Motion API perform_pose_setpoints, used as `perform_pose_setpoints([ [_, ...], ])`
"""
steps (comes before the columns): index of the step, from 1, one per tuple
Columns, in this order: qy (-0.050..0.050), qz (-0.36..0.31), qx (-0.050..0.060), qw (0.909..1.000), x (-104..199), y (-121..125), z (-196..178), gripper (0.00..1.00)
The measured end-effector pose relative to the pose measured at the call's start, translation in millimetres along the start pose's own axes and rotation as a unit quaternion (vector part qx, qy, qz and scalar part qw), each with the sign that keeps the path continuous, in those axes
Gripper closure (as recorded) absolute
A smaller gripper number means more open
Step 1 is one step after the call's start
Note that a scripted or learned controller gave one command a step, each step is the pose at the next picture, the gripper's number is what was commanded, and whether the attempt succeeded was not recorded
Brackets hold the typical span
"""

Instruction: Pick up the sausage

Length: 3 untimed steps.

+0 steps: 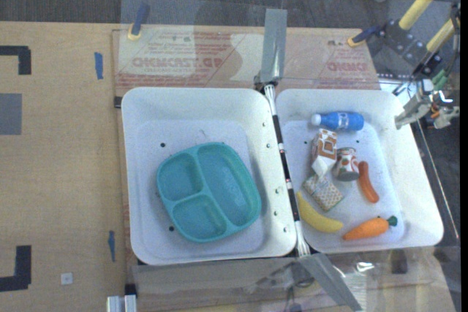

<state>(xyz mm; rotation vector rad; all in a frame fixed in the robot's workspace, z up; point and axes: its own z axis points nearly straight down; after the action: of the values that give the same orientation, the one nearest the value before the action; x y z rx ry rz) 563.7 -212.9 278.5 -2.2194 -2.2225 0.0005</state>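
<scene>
Spanning the lower half of the view, the tan cardboard-covered worktop [58, 179] carries two shallow white bins side by side, with dark grey carpet-like floor beyond its far edge. The pincer [428, 104] hangs at the far right, just outside the right bin's [424, 186] far-right rim, and whether it is wide or narrow cannot be told from its small, cluttered shape. The sausage [367, 182], a smooth reddish-brown curved stick, lies below and to the left of the pincer in the right bin, free of it and just right of a small round can [346, 164]. Further left sit a brown carton [325, 145] and a patterned flat packet [324, 191]. A glossy blue bottle [338, 120] lies on its side nearest the pincer, to its left. A yellow banana [317, 215] and an orange carrot [368, 228] rest along the near wall. Bare white floor lies between sausage and the right wall. The left bin [139, 120], well apart, holds a teal three-part plate [208, 191].
</scene>
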Motion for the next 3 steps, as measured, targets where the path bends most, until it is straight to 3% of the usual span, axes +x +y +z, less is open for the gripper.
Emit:
perform_pose_setpoints([
  [1, 0.001, 0.16, 0.002, 0.9871, 26, -60, 68, 0.0],
  [2, 0.001, 0.287, 0.003, 0.9578, 48, -68, 153, 0.0],
  [3, 0.001, 0.289, 0.002, 0.9573, 47, -69, 143, 1.0],
])
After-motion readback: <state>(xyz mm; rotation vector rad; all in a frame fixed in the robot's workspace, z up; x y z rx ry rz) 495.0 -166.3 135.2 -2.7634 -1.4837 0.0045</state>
